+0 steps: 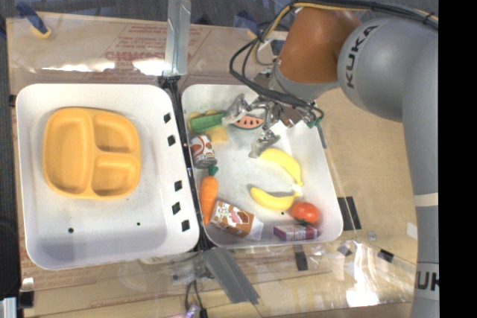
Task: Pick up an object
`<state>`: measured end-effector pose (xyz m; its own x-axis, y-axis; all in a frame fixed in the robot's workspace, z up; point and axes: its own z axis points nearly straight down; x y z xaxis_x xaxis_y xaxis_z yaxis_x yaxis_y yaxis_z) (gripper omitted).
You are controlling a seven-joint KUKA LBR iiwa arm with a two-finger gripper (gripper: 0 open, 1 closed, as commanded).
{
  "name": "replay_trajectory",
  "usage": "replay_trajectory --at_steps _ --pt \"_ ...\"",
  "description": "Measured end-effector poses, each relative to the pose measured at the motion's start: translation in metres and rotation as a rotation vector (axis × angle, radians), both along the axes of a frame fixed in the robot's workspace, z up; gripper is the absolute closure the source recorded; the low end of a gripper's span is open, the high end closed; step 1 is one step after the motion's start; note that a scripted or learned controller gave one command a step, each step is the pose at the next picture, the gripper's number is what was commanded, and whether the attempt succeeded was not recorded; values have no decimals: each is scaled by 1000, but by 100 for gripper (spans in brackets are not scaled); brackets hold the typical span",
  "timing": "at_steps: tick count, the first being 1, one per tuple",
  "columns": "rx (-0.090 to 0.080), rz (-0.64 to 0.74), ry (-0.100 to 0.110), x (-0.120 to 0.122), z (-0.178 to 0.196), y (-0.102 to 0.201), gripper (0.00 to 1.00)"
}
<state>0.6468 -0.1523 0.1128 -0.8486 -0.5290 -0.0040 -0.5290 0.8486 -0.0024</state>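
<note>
The right bin (328,175) holds several toy foods. A watermelon slice (250,118) lies near its back edge, with a green vegetable (205,121) and a red can (203,151) to its left. Two yellow bananas (285,164) (273,199) lie in the middle. A carrot (209,194), a brown carton (231,220), a tomato (305,213) and a purple box (295,233) sit along the front. My gripper (250,129) hangs over the bin's back part, open. One finger (238,107) is just left of the watermelon slice and the other (261,144) points at the upper banana.
The left bin (37,234) holds a yellow divided tray (91,153). A black divider (185,160) runs between the two bins. Cables loop above my wrist (253,56). Brown cardboard (89,41) lies behind the bins.
</note>
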Motion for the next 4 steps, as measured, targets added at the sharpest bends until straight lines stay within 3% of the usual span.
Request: replay_trajectory --at_steps 1,2,3,4 --pt "-1 -61 2 -16 11 -43 0" --pt "1 -126 6 -71 -22 -57 0" --pt "1 -125 4 -70 -21 -57 0" --pt "-1 -143 -1 -77 23 -57 0"
